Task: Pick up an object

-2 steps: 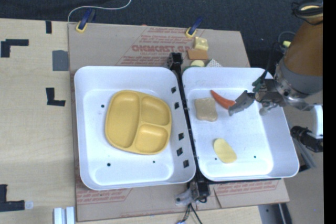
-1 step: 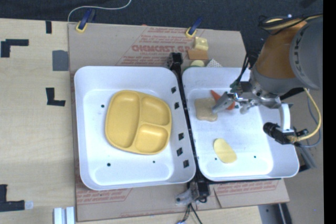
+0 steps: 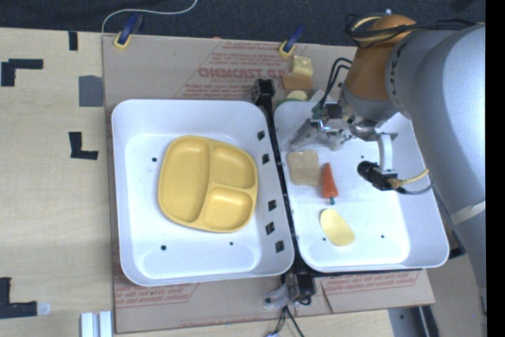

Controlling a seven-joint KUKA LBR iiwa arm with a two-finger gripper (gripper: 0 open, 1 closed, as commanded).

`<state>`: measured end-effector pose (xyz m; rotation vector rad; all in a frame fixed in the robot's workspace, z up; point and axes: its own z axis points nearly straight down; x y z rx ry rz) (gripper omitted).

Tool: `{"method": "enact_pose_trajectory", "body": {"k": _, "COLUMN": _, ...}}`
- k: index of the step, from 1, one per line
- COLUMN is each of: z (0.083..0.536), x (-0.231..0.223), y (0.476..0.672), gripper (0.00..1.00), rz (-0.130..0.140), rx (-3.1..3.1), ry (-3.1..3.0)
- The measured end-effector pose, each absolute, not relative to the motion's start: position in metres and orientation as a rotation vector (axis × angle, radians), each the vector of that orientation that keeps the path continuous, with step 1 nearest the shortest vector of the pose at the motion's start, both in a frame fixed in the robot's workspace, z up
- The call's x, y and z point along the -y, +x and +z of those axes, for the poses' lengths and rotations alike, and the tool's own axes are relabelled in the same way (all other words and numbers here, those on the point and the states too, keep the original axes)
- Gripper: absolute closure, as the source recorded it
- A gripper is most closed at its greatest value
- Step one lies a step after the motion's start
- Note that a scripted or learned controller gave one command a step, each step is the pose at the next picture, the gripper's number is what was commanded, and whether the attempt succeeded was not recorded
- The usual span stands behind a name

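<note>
In the right bin lie a tan bread-like slice, an orange carrot and a pale yellow chip-shaped piece. My gripper hangs over the bin's back left part, just behind the slice and the carrot. Nothing shows between its fingers. The wrist with its orange band rises behind it, and the grey arm covers the bin's right side.
The left bin holds a yellow divided plate. A tan block and a small pale round item sit behind the right bin. Cables hang from the wrist over the right bin.
</note>
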<state>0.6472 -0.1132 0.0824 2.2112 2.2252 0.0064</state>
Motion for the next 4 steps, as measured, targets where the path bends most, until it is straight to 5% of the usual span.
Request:
{"method": "enact_pose_trajectory", "body": {"k": 1, "z": 0.085, "x": 0.099, "y": 0.59, "gripper": 0.0, "rz": -0.002, "rx": -2.221, "ry": 2.221}}
{"method": "enact_pose_trajectory", "body": {"k": 2, "z": 0.086, "x": 0.137, "y": 0.522, "gripper": 0.0, "rz": 0.001, "rx": -2.216, "ry": 2.223}}
{"method": "enact_pose_trajectory", "body": {"k": 3, "z": 0.222, "x": 0.197, "y": 0.511, "gripper": 0.0, "rz": 0.005, "rx": -2.206, "ry": 2.216}}
{"method": "enact_pose_trajectory", "body": {"k": 4, "z": 0.082, "x": 0.188, "y": 0.485, "gripper": 0.0, "rz": 0.005, "rx": -2.214, "ry": 2.224}}
